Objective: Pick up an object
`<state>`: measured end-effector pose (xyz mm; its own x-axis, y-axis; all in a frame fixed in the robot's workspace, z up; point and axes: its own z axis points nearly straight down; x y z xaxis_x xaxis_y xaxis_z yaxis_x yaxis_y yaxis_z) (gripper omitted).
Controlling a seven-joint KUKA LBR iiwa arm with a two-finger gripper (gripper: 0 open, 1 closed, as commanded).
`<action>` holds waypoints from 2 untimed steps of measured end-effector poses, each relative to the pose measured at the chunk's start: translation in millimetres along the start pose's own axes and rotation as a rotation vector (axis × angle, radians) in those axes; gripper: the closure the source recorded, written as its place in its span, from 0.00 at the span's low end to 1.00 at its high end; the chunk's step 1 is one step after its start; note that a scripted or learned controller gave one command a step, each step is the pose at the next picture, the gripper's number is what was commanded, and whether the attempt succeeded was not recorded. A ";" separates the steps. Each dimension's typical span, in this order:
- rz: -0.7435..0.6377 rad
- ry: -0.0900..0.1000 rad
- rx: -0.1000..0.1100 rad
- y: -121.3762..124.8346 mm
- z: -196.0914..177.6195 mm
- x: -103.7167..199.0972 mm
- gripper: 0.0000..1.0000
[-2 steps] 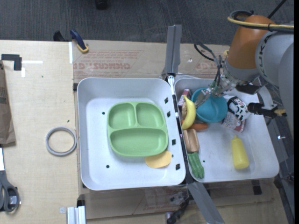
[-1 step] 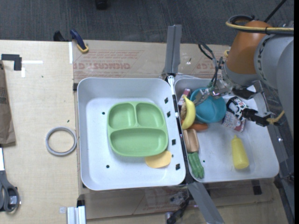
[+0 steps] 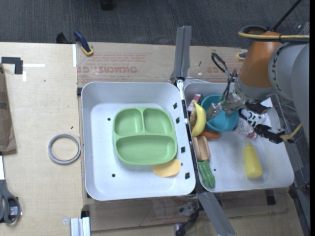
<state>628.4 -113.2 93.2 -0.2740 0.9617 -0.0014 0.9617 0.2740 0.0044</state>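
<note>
The grey arm [image 3: 290, 68] with its orange band [image 3: 258, 63] reaches in from the right at the far side, its wrist bent downward, the end effector [image 3: 222, 107] pointing leftward and down.

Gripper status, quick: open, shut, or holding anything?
Gripper: down at the blue bowl in the right bin; open or shut cannot be told, and nothing visibly held.

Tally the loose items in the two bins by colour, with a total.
Green: 2, the divided plate and a green vegetable
Yellow: 3, the banana, the yellow bottle and a flat yellow piece
Blue: 1, the bowl
Brown: 1, a bread-like block
Black and white: 1, a spotted toy
Total: 8
</note>
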 end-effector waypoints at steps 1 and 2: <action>0.085 0.008 0.016 19.4 1.9 -38.8 0.00; 0.081 0.001 0.008 21.2 -5.6 -39.8 1.00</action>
<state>659.6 -145.6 99.0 -0.1949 0.9808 -0.0009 0.9808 0.1948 -0.0039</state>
